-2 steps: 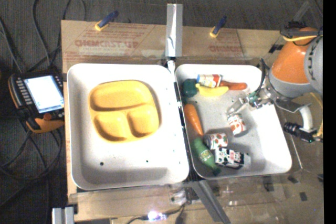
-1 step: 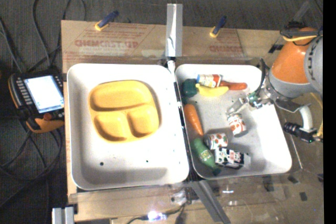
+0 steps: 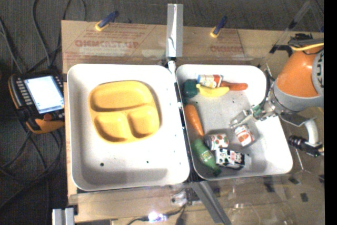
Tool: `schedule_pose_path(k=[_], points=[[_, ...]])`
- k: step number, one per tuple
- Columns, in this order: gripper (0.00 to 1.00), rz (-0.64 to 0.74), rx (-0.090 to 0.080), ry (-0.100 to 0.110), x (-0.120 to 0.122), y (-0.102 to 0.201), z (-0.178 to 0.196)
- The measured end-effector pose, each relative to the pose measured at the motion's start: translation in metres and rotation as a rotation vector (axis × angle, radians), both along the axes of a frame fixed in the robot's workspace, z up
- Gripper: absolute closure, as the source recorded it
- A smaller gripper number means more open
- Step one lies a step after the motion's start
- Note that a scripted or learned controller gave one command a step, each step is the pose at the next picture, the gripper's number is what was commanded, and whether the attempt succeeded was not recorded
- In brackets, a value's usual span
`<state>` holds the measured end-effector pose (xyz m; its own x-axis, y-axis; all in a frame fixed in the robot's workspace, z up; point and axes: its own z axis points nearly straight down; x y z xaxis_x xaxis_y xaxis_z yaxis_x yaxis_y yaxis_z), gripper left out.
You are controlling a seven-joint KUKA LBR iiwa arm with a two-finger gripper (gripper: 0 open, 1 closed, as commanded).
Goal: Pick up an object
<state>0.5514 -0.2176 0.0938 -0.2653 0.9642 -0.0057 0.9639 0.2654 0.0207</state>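
My gripper [image 3: 248,116] reaches in from the right and hangs over the right side of the right bin [image 3: 274,163]. Just below it lies a small red and white can [image 3: 244,136]; I see nothing held. Other items lie in that bin: an orange carrot [image 3: 194,119], a green bottle [image 3: 203,153], a yellow banana [image 3: 213,91], a red and white tin [image 3: 209,80], a red chili [image 3: 237,86], a dark green item [image 3: 188,88], a small white cup [image 3: 217,141] and a patterned carton [image 3: 230,158].
The left bin [image 3: 79,166] holds a yellow divided tray [image 3: 125,109]. A metal post [image 3: 174,29] stands behind the seam between the bins. A control pendant [image 3: 39,95] lies off the bench at far left. Blue clamps [image 3: 107,19] grip the cardboard at the back.
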Motion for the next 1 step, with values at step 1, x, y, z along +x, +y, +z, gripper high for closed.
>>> schedule_pose_path(k=[1], points=[[0.0,0.13,-0.006,-0.002,-0.0479,-0.002,-0.0005]])
